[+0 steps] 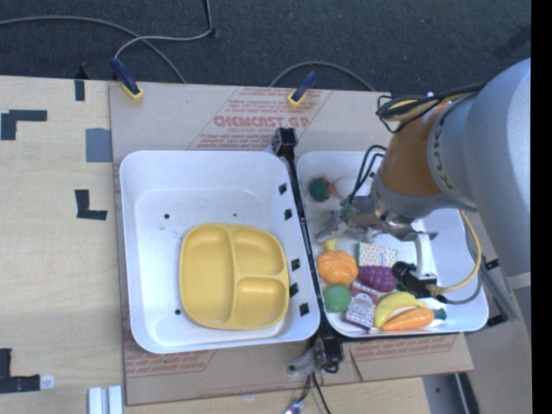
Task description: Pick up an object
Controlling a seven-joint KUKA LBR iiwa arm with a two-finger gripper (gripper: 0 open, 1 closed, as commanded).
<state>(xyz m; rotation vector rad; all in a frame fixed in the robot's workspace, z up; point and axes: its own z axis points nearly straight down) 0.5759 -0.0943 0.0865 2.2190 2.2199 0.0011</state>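
The right bin holds several toy foods: an orange pumpkin-like piece, a green piece, purple grapes, a yellow banana, an orange carrot, a small patterned box and a pink carton. A small green and red ball lies near the bin's far left corner. My gripper reaches down into the left part of this bin, between the ball and the pumpkin piece, just above the pumpkin. The wrist hides part of the bin floor.
The left bin holds a yellow divided plate. A black divider joins the two bins. Both stand on a cardboard sheet clamped at its far edge. A yellow cable loops beside the arm.
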